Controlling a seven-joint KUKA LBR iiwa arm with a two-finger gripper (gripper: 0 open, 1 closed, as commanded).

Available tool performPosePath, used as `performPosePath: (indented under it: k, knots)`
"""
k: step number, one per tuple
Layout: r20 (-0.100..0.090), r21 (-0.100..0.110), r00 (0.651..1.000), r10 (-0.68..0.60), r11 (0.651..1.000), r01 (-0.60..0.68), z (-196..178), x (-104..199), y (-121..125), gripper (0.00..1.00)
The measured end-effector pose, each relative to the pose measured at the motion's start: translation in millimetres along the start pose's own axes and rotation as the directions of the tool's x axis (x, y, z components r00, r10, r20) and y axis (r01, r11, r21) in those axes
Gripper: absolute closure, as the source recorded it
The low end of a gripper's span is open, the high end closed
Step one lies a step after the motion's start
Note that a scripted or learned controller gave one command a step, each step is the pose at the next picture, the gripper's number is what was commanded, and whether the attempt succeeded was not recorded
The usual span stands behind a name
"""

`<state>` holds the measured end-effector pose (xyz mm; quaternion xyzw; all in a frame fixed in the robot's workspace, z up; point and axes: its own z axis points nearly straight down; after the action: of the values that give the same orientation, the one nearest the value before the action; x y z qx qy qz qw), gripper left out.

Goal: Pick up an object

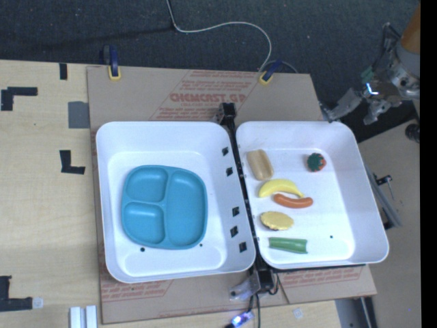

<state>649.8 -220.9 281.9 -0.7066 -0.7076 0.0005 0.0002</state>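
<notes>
Looking down on two white bins side by side on a cardboard sheet [205,91]. I see the left bin [113,139] holding a blue divided plate [164,207], sitting a bit toward its 7 o'clock side.

Right bin [345,142] has all the small items. Tan bread roll [259,164] at about 10 o'clock, near the divider. Small red and green piece [315,161], maybe a strawberry, at about 1 o'clock, well apart from the rest. Yellow banana [278,187] near centre-left, with an orange-red hot dog [293,200] just beside it at its 5 o'clock, touching or almost. Yellow-brown flat item [276,220], unclear what, below those. Green bean-like piece [287,244] at 6 o'clock, near the bin's lower edge.

Gripper [372,94] sits off the bin's 1 o'clock corner, above the dark floor, outside both bins and well apart from every item. It looks blurred and small; I cannot tell how it is set. Nothing visible in it.

White cable [225,26] loops at 12 o'clock above the cardboard.
</notes>
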Motion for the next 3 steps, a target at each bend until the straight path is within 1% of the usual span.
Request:
performPosePath:
  k: [1,2,3]
  knots:
    - [-0.001,0.006,1.0,0.0,1.0,0.0,62,1,-7,0.0]
    - [0.0,0.004,1.0,0.0,1.0,0.0,115,12,-8,0.0]
    - [-0.001,0.006,1.0,-0.001,1.0,0.001,178,17,-6,0.0]
